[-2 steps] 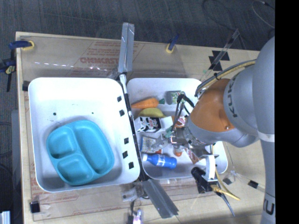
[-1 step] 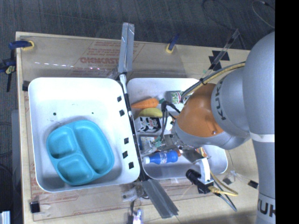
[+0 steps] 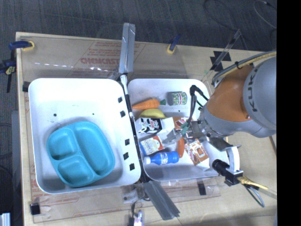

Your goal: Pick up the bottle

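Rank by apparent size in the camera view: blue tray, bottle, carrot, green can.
1. blue tray, left bin, by far the largest.
2. bottle and carrot: similar length, too close to rank; the carrot's lower edge sits against a banana.
3. green can, smallest.

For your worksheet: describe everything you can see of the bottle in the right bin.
The bottle is small, clear plastic by its look, with a blue label and a white cap end pointing left. It lies on its side near the front wall of the right bin, among packets, a carton touching its upper side. The gripper is above and right of it, not holding it.
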Motion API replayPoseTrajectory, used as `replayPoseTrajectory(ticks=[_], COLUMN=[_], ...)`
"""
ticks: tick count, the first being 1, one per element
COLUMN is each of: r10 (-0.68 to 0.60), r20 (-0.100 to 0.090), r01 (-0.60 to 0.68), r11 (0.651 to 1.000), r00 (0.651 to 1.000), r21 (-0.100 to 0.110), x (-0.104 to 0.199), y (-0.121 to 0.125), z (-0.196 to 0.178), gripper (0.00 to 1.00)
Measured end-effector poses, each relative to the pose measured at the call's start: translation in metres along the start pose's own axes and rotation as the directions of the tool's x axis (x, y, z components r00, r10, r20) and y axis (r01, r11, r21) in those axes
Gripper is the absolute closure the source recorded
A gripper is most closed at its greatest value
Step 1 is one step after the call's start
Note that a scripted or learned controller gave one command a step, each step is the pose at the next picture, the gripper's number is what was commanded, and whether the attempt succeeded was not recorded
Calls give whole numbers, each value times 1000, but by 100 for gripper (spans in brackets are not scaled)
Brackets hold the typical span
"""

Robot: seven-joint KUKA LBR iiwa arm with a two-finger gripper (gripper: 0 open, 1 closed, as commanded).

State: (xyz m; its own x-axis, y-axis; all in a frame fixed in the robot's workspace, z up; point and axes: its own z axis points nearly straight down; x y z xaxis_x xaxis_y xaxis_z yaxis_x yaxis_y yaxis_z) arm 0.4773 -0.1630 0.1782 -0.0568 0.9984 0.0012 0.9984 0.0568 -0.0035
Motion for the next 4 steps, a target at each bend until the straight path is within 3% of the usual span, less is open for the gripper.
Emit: replayPoseTrajectory(ticks=[1,2,3,4], r10=[-373,-672,-794,-930], r20=[0,41,3,12], r01=[373,673,794,930], r11=[928,740,608,368], r00=[928,739,608,368], r21=[1,-5,-1,-4], x=[45,45,34,-12], y=[2,10,3,3], z=[50,76,30,84], gripper=[0,0,0,0])
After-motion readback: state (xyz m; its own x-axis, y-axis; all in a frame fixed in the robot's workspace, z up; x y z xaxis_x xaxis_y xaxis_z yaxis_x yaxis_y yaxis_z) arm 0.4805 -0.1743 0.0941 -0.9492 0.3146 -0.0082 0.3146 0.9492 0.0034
